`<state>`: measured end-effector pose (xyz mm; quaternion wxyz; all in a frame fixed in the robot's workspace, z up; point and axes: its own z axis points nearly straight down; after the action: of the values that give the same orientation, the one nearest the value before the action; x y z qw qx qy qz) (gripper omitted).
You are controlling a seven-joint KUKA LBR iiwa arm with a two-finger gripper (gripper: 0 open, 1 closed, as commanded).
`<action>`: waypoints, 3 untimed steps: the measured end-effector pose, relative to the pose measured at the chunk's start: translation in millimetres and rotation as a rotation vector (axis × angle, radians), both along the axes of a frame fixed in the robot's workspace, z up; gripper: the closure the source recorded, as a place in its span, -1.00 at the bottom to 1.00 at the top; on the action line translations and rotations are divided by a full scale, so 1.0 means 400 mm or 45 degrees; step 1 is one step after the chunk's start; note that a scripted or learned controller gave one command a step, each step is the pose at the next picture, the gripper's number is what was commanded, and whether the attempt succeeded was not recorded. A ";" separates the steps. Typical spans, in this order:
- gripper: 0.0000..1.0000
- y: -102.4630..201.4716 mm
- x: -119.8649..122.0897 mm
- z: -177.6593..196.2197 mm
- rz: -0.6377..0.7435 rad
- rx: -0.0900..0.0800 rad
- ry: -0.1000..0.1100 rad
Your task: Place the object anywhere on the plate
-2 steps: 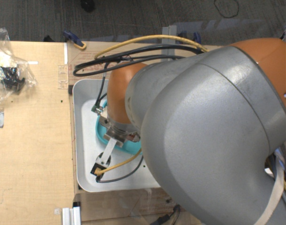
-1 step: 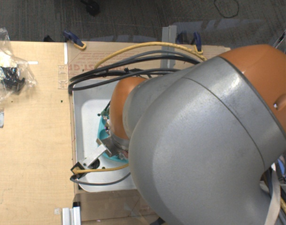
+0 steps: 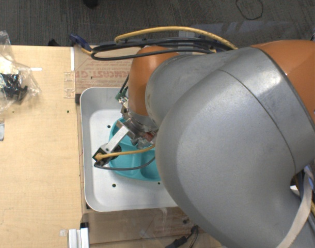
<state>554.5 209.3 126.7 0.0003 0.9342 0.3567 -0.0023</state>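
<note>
A teal plate [image 3: 127, 165] lies in the white bin [image 3: 98, 190], toward its right side, and the arm covers most of it. My gripper [image 3: 139, 130] hangs low over the plate's left part, under the orange wrist band. The big grey arm hides the space beneath the gripper. No loose object can be made out on the bare part of the plate or on the bin floor.
The wooden bench top [image 3: 33, 164] stretches left of the bin. A clear plastic bag [image 3: 10, 79] with small black parts lies at its far left. Flat cardboard [image 3: 98, 75] sits behind the bin. The arm covers the right half of the view.
</note>
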 end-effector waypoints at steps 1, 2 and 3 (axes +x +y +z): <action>1.00 0.048 -0.098 -0.087 -0.251 0.003 0.000; 1.00 -0.035 0.108 -0.088 -0.564 0.021 0.035; 1.00 0.046 -0.134 -0.088 -0.659 -0.001 -0.003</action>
<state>500.7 227.8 91.7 0.0004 0.9944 0.1058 -0.0014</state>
